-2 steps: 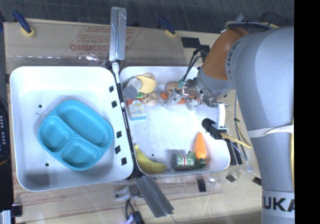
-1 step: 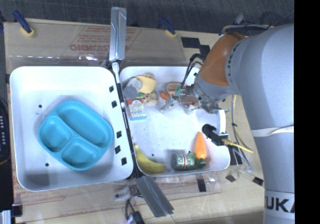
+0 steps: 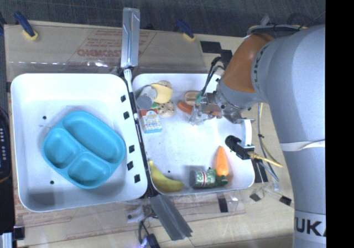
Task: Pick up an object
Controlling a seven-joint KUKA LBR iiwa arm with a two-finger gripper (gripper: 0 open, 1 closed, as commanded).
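Two shallow white bins are sitting side by side on your cardboard-covered bench, the left bin [image 3: 22, 130] carrying a blue three-compartment plastic tray [image 3: 83, 148] and the right bin [image 3: 182, 147] carrying the small items. Your gripper [image 3: 200, 113] is hanging low over the far right part of the right bin, close beside a small orange-and-tan toy food piece [image 3: 191, 101]; nothing is showing between the fingers, and whether they are spread or pressed together is something you cannot tell from this angle. You are looking at the approach step, judging by this, with no grasp yet made. The next move is likely calling for a short, careful descent centred on that piece. Room is getting tight toward the far wall and the right wall beside the arm, while the bare middle of the bin floor is giving you open space. A yellow banana [image 3: 165, 181], a green can lying on its side [image 3: 207, 177] and an orange carrot-shaped toy [image 3: 222, 162] are crowding the near edge, and a cluster of small items [image 3: 155, 103] is sitting by the divider.
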